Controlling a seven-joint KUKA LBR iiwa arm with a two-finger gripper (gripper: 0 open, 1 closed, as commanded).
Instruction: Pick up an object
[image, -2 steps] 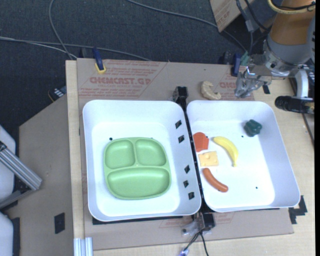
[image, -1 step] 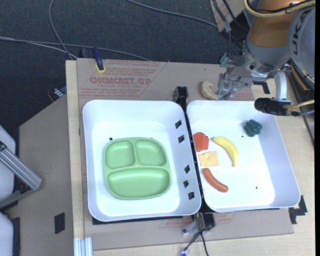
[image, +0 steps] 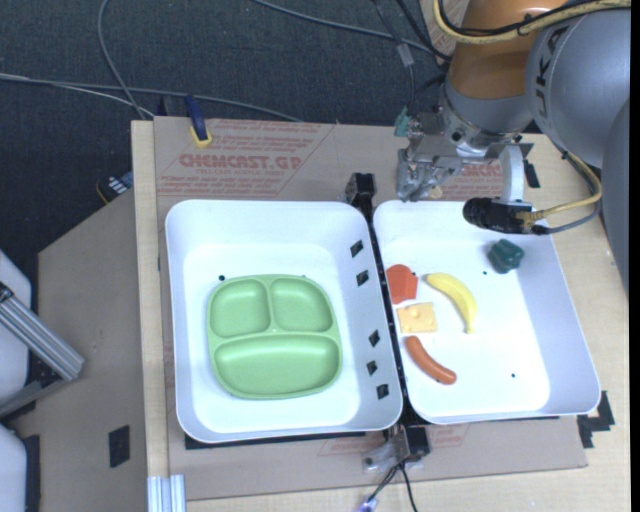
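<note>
Hovering above the right bin's (image: 560, 330) far rim, the gripper (image: 420, 182) carries nothing, while the banana (image: 453, 296) lies beside cheese (image: 418, 318) and sausage (image: 430, 361) — a crowded descent could snag neighbours.
</note>
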